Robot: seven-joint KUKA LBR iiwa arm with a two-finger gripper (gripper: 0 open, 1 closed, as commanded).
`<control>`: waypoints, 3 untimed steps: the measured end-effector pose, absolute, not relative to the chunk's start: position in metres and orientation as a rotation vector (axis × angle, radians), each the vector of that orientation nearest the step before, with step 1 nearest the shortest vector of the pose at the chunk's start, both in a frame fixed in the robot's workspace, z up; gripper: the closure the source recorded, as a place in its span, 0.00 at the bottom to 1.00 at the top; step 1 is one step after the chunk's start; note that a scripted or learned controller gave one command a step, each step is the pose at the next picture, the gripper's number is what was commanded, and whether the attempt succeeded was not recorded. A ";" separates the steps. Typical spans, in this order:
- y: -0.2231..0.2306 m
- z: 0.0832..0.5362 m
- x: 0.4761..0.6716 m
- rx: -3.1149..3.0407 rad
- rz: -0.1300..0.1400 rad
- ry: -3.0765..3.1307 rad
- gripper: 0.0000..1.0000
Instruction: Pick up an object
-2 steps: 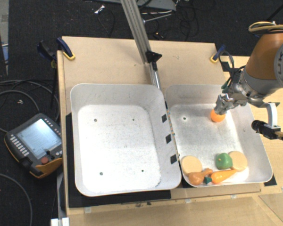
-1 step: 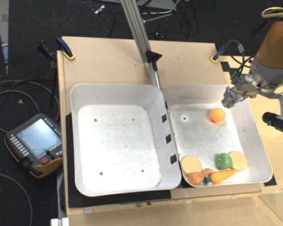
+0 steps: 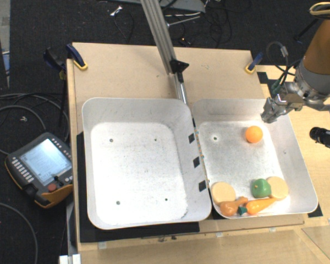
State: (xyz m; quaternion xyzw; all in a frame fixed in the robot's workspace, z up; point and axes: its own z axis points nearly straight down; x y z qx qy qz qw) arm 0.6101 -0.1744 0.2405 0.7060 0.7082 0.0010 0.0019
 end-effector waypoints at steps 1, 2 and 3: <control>-0.118 0.248 0.617 2.211 0.004 2.230 1.00; -0.057 0.253 0.619 2.212 0.004 2.232 1.00; 0.001 0.252 0.608 2.214 0.001 2.233 1.00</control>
